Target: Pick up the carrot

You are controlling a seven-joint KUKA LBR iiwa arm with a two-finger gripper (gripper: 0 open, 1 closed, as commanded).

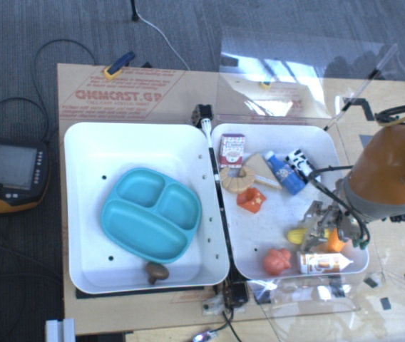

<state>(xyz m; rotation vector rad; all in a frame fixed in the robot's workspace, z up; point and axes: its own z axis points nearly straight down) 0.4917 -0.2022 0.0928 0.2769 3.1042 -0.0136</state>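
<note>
In the right bin [331, 142], near its lower right corner, the gripper [325, 232] hangs low over a tight cluster of small items. The carrot [336, 244] appears as a small orange piece just beside the gripper's lower right side, partly hidden by the metal and cables of the wrist. A yellow item [297, 235] lies just to its left, and a white bottle [324, 263] lies on its side just below, along the bin's front wall. A pink-red fruit [277, 261] sits near the bottle's left end.

Whether the gripper is apart or together cannot be told from this slanted view; the tool blurs into the clutter beneath it, and nothing is clearly seen clamped.

Judging from the layout, the step in hand is the closing approach on the carrot. To do it well, the tool should centre over the orange piece itself, not over the yellow item, and line up across the carrot's narrow width. The crowding is the main risk: the bottle and the yellow item are close enough to be caught or nudged, and the bin wall leaves little room on the right. A straight descent, a firm close, and a slow vertical lift would likely serve best.

The left bin [81, 148] holds a blue divided plate [152, 212], well apart from the work.
</note>
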